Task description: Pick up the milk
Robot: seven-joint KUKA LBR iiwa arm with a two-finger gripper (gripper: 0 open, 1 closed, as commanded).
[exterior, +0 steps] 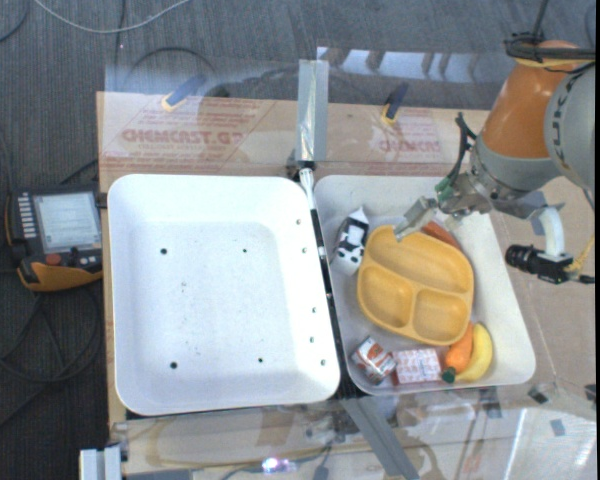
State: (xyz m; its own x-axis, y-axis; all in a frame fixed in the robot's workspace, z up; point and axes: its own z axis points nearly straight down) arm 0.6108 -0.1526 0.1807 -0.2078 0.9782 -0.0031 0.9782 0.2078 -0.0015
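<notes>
The small black-and-white cow-patterned milk carton point(352, 240) stands in the right white plastic bin point(515, 343), close to that bin's left wall and towards its far end, just left of the yellow three-section plastic tray point(420, 286); the grey arm with the orange band point(528, 108) reaches in from the right, and its two-finger claw point(417, 218) hangs over the tray's far edge, right of the carton and apart from it; whether the claw is open or closed, I cannot tell; nothing shows between its tips; near the bin's near edge lie two small red-and-white packets point(395, 363) and, to their right, a yellow banana point(479, 353) beside an orange carrot-like piece point(459, 358); the left white plastic bin point(130, 268) sits alongside.
</notes>
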